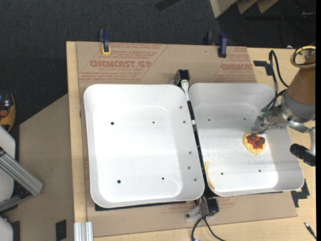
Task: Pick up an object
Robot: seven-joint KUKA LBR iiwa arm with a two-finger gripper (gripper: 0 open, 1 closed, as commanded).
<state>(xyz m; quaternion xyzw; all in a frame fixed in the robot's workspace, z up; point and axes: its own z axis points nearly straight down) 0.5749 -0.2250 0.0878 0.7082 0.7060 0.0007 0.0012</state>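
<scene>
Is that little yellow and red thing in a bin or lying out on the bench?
In. The yellow and red thing lies on the floor of the right bin, inside its rim.

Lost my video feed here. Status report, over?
Gripper low in right bin, fingers unclear. Yellow-and-red object just below it, on bin floor, not gripped. Nothing in the way.

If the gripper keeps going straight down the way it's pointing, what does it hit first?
Probably the small yellow-and-red object in the right bin. The gripper sits just above it in the view. Depth is unclear, so it could instead meet the bin floor beside it.
</scene>
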